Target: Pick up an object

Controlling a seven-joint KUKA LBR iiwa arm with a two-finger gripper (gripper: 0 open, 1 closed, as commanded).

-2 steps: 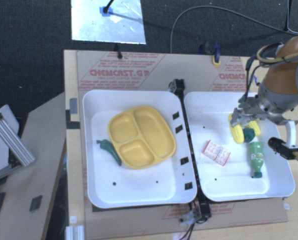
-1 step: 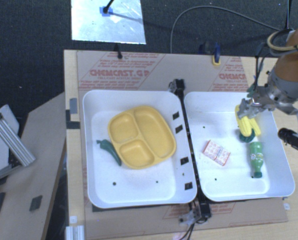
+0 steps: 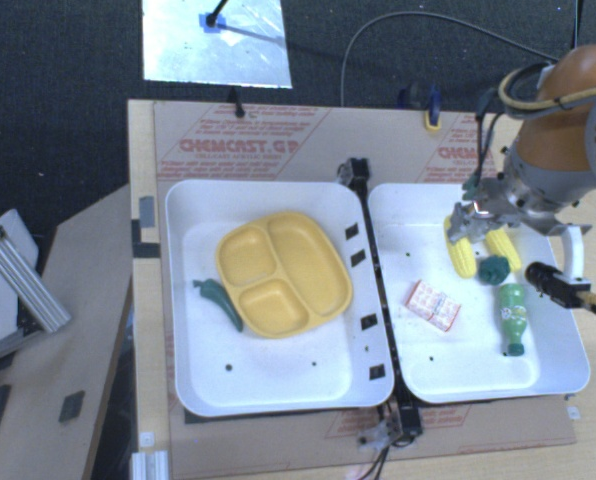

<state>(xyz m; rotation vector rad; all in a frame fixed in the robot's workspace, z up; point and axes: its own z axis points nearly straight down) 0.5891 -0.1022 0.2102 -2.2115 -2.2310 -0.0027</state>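
My gripper [image 3: 481, 220] hangs over the back of the right bin [image 3: 408, 368], just above two yellow corn cobs. One corn cob [image 3: 462, 255] lies to its left and the other corn cob [image 3: 505, 249] to its right; the gripper's tip partly covers their upper ends. A small dark green object [image 3: 494, 269] sits just in front of the cobs. A green bottle [image 3: 513, 318] lies nearer the front right, and a pink and white packet [image 3: 433, 305] rests in the bin's middle.
The left bin [image 3: 208, 378] holds a yellow compartment plate [image 3: 283, 273] with a green pepper [image 3: 219, 301] at its left side. A black divider [image 3: 370, 268] runs between the bins. A black cable fitting [image 3: 553, 281] juts from the arm over the right bin's right rim.
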